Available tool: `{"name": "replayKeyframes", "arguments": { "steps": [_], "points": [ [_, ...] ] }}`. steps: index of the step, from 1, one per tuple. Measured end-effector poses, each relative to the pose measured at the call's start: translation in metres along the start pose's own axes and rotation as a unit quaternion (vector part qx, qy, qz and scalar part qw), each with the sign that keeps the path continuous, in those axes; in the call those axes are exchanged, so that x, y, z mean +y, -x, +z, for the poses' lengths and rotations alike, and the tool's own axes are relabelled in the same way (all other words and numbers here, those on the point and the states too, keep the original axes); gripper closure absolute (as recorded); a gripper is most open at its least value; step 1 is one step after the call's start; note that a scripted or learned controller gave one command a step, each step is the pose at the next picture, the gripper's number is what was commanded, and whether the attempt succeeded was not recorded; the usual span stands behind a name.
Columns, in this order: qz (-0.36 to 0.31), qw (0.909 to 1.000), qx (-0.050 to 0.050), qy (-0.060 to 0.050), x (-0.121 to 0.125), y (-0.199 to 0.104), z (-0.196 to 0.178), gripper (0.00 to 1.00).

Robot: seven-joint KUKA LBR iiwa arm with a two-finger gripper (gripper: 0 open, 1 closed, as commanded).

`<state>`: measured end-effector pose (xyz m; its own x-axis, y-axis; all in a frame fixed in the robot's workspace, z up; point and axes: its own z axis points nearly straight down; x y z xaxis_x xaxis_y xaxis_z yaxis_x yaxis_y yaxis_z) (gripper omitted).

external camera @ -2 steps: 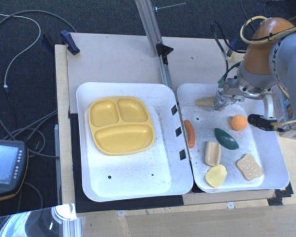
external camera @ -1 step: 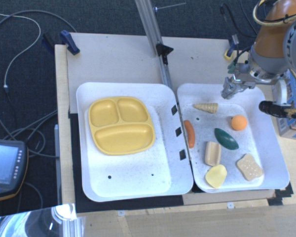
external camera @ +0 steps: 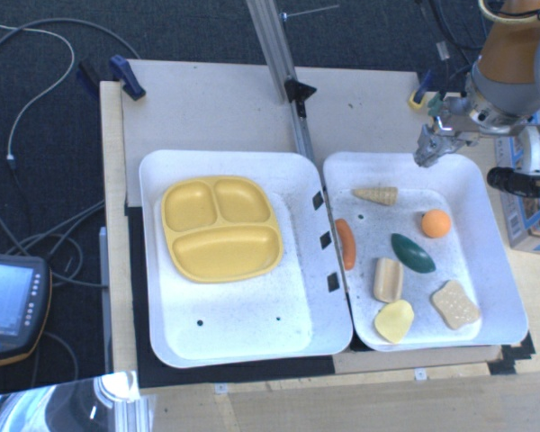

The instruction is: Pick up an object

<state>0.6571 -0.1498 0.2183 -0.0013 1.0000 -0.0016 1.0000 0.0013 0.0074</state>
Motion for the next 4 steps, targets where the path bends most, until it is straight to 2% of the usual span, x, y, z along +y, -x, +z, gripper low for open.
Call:
{"name": "replayKeyframes", "arguments": {
  "steps": [1, 3, 4],
  "points": [
    [-0.002, 1.0000, 0.003, -0.004, -0.013, -0.055, -0.014, 1.00],
    [-0.003, 1.0000, 0.003, -0.006, -0.047, -0.172, -0.006, 1.00],
    [-0.003, 1.0000, 0.003, -0.006, -0.052, -0.225, -0.002, 1.00]
  ]
}}
